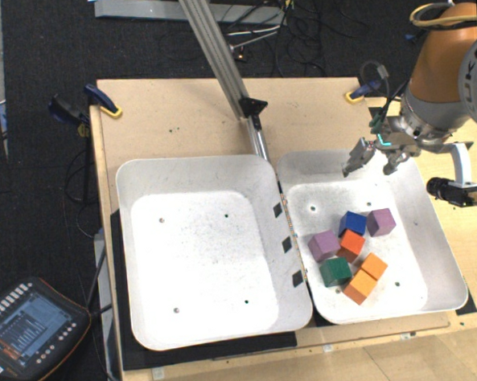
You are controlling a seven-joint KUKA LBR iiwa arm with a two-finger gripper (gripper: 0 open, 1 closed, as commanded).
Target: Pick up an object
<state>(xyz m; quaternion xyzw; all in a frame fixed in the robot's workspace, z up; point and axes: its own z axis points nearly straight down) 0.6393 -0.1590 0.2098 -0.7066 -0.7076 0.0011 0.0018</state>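
Hand point(375, 160) open, bare, above right bin's point(437, 278) smooth cubes point(352, 251).

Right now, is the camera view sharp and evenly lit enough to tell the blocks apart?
Camera view: even light, no harsh glare on the right bin; the blocks read clearly by colour with soft edges; the gripper is slightly blurred.

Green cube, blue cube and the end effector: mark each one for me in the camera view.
green cube point(335, 271), camera view, on its top face.
blue cube point(353, 222), camera view, on its top face.
end effector point(374, 163), camera view, midway between its two fingertips, above the right bin's far edge.
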